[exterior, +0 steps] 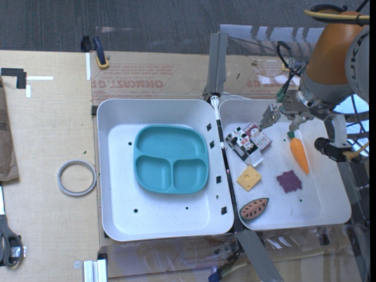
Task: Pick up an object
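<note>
End effector (283, 117) poised over right bin (335, 210) — prongs spread, empty.
We judge the carrot (299, 154) nearest — just below-right, long axis running down-frame.

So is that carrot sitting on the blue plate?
No, the carrot lies in the right bin, while the blue plate sits in the left one.

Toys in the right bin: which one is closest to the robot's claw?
The orange carrot, just under the gripper; the cheese and purple piece lie farther off.

One fixed cam above bench, angled down, mid-distance, taking in left bin (111, 175) & right bin (329, 207).
</note>
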`<state>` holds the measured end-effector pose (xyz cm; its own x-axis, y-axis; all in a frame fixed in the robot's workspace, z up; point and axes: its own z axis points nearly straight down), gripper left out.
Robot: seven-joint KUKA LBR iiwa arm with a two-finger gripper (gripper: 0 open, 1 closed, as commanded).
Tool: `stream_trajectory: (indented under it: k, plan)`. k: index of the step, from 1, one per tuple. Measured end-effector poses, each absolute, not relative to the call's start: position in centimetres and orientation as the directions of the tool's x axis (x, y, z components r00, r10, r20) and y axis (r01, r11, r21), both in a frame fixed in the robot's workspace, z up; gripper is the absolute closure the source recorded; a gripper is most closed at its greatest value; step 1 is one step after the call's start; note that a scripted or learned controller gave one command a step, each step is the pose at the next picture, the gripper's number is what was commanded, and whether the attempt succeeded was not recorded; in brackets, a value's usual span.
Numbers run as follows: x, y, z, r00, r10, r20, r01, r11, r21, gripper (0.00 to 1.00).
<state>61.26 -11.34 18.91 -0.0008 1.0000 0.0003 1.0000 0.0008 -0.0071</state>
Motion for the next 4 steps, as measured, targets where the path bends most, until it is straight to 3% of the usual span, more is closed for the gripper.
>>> stream_trajectory:
  k: [1,2,3,4]
  plan:
    - [65.1,-14.3,12.3,0.047,0.999,0.000,0.999,-0.047,-0.006,0.00]
    - [62.8,-19.0,9.9,0.045,0.999,0.001,0.999,-0.046,0.006,0.00]
    - [58.8,-21.6,14.7,0.071,0.997,0.001,0.997,-0.071,-0.006,0.00]
    - [59.0,-21.2,8.9,-0.044,0.999,0.007,0.999,0.044,-0.002,0.00]
